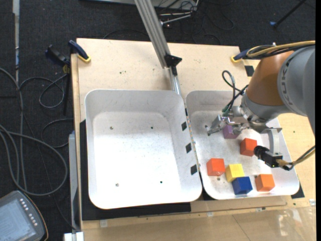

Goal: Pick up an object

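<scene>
The right bin (200,107) holds several blocks: an orange cube (216,166), a yellow cube (234,172), a blue cube (242,185), an orange cube (265,182) at the front right, and an orange-red cube (248,147). A small purple block (229,131) lies under the wrist. My gripper (224,125) is low in the right bin, right at the purple block, with the arm's orange band above it. The wrist hides most of the purple block.
The left bin (100,104) sits beside the right one on the tan bench. A slanted metal rail (153,26) crosses the bench top toward the bins' divide. Cables and clamps lie at the bench's far corners.
</scene>
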Robot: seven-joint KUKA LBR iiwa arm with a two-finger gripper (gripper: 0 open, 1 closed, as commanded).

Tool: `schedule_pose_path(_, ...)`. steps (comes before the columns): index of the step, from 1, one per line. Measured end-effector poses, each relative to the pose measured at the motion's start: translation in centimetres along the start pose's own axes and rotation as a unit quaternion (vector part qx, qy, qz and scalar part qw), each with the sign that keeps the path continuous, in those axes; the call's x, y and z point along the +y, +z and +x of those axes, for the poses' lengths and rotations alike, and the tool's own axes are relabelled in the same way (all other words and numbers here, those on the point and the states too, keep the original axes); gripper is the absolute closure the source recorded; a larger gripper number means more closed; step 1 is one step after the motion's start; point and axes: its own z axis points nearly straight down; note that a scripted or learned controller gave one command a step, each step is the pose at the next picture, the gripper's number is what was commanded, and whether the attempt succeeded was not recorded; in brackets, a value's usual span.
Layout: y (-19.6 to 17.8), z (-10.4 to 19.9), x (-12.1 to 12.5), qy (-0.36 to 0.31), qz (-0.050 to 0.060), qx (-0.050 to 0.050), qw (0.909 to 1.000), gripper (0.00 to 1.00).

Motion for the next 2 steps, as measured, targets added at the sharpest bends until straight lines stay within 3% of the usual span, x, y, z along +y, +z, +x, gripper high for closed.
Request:
schedule_pose_path(1, 0.42, -0.07, 0.28, 0.000, -0.003, -0.001, 1.0000, 0.00)
schedule_pose_path(2, -0.54, -0.12, 0.44, 0.000, -0.006, -0.002, 1.0000, 1.00)
